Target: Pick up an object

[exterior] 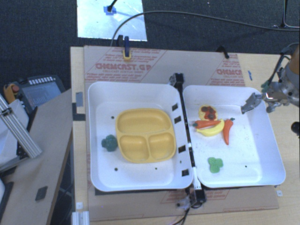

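Well left of the pincer (260, 103): yellow divided tray (143, 135) inside the left bin (93, 121). Farther left: teach pendant (42, 93), aluminium rail (16, 128). Up-left: shiny metal plate (93, 18), blue-and-yellow clamp (126, 48).

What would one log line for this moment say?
tool: over right bin's far right edge | carrot, banana: in bin, untouched

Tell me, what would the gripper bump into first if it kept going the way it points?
Probably the carrot. The gripper hangs over the right bin's far right corner, pointing left and down toward the toy food. Height is hard to judge, so it might meet the bin floor first.
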Controlling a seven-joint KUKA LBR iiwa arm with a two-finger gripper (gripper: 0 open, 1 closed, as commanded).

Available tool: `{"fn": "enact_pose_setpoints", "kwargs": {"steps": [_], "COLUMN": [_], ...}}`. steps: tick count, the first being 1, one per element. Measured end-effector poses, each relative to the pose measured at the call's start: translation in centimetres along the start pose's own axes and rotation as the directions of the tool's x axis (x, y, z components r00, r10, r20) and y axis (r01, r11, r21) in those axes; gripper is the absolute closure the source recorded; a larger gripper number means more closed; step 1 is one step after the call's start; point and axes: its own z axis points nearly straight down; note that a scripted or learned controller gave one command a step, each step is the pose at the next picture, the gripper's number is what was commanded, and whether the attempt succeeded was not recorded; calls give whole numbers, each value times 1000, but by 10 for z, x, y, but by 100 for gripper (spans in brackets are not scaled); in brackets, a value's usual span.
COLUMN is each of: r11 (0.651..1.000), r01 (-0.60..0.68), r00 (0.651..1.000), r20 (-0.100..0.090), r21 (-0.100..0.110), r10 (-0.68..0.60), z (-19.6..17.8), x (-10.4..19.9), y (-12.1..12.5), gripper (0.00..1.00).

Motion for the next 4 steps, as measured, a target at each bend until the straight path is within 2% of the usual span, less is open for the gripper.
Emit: {"fn": "enact_pose_setpoints", "kwargs": {"steps": [2,3,4], "r11": [1000,1000,1000], "r01": [0,0,2], "r00": [1000,1000,1000], "r20": [-2,1,2], "r21": [4,-4,-6], "r10": [0,0,-2], "z": [121,106,63], "x": [6,5,3], "y": [-7,-4,-3], "gripper": [0,100,100]}}
